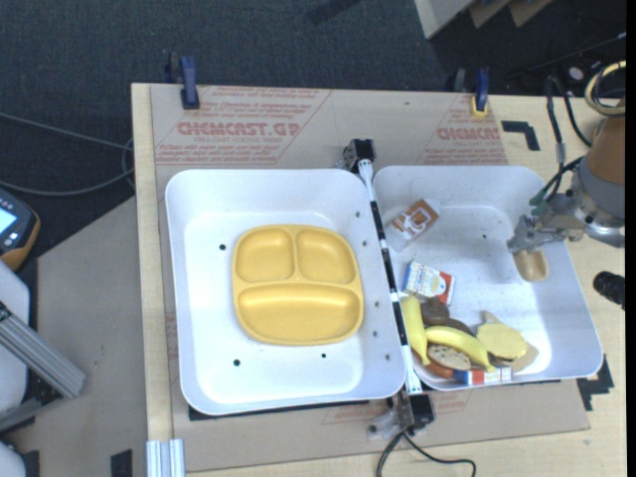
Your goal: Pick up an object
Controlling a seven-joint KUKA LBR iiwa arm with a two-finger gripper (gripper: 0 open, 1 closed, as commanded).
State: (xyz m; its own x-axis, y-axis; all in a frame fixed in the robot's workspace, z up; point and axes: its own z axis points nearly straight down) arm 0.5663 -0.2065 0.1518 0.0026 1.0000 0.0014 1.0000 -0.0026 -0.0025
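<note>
Brown board, printed with red lettering, covers the table [298, 127] under two shallow white bins. In the left bin [194, 266] lies a yellow plate [296, 284] with rounded corners, split into three compartments: two small ones at the far side and one long one at the near side. It sits flat, near the middle of that bin, apart from every wall.

A black strip runs between the bins where their rims meet. In the right bin [566, 336], a small packet [412, 220] in brown and white lies near the far left part, alone. Closer to the viewer, a red and white carton [429, 282] lies just beside the dividing rim. Below it a heap crowds the near left corner: a yellow banana [452, 342] curving along the rim, a dark brown piece touching it, a pale yellow round slice [501, 341], and a thin red and blue item at the near wall.

At the right side of this bin the tool [534, 251] hangs over the floor, with a tan, rounded object [534, 264] at its tip. Whether its fingers grip that object, I cannot tell.
</note>
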